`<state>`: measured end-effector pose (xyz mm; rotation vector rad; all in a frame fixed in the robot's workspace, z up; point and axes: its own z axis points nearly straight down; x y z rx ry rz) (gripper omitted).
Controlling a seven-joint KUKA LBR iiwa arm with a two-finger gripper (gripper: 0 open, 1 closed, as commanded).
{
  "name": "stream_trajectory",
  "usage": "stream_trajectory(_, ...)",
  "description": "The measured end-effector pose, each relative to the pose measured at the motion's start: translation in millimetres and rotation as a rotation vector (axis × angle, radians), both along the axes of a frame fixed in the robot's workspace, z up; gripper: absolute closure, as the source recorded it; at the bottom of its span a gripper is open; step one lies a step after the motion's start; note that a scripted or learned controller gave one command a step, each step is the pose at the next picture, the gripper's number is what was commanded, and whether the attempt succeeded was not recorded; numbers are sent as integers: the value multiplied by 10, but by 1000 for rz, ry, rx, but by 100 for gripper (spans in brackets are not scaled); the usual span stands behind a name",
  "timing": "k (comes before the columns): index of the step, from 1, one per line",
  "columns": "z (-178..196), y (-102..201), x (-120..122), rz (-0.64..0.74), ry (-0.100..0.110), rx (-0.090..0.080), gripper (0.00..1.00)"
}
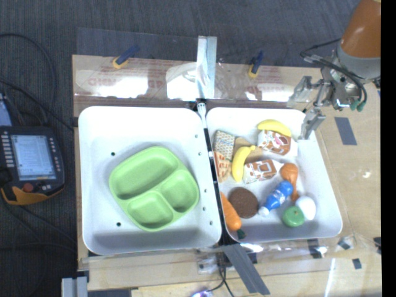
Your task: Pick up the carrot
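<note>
Orange carrot (231,216) in right bin (325,184)

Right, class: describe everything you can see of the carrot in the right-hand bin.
The carrot is a small orange toy, smooth and plastic-looking, tapered, with a dark green bit at its lower end. It lies flat in the right bin, along the left wall near the front corner, its length running toward the front and slightly right. The brown round cookie sits against its right side. The gripper is far off, at the bin's back right corner.

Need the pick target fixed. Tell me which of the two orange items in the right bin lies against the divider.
The carrot, at the bin's front left corner beside the brown cookie. The other orange piece sits mid-bin, right of the cartons.
</note>
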<state>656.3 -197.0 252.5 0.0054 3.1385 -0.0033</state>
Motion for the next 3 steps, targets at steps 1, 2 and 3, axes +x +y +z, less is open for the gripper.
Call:
stream_trajectory(1,-1294,-137,-244,-41,-29,-5,0)
stream_trajectory(2,-1396,-250,-593,36,-64,-13,0)
stream_trajectory(3,-1562,315,43,115,-8,-1,0)
